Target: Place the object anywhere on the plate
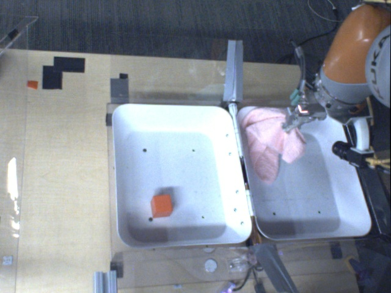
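Both bins are plain white: the left bin [128, 163] holds a small orange block [162, 206], the right bin [330, 218] a pale pink cloth [269, 140]. The bench [55, 182] is light wood-toned with black blocky marks [60, 71] and a tiny orange square [32, 85]

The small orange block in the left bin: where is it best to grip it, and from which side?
Grip the small orange block across two opposite flat sides, coming straight down from above. It sits alone on the left white bin's floor, away from the walls.

My arm reaches in from the right.
My gripper [297, 116] hangs low, the orange-banded wrist bent above it.
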You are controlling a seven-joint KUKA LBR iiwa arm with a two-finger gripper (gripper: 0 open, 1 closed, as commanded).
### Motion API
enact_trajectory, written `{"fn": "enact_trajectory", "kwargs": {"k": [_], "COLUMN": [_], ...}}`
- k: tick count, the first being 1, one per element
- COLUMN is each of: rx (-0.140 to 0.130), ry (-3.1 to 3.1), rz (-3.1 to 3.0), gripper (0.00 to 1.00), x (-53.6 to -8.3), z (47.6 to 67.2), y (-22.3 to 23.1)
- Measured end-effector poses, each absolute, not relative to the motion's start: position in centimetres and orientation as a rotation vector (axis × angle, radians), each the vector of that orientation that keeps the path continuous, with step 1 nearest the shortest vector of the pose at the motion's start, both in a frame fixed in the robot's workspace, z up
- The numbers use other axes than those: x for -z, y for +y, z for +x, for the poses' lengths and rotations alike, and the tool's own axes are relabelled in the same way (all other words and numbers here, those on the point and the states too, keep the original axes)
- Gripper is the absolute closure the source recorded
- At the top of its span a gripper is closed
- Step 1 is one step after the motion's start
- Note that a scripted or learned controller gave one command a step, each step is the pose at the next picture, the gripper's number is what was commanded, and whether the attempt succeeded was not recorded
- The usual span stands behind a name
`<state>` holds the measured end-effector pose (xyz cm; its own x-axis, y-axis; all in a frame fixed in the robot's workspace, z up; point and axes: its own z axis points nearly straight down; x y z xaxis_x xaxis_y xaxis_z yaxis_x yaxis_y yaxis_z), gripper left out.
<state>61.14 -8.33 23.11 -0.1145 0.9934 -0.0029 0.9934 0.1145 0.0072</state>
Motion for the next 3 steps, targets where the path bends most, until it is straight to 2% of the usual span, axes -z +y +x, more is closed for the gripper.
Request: {"fn": "enact_trajectory", "kwargs": {"k": [1,2,3], "rx": [-0.005,-0.006,-0.006], "ry": [2.35,2.719,2.975], "rz": [2.076,1.56,0.986], "gripper": [1.0,1.0,1.0], "x": [-22.6,-23.4,-23.2], "z": [61.3,61.2,60.2], "y": [-8.1,-2.3,3.7]}}
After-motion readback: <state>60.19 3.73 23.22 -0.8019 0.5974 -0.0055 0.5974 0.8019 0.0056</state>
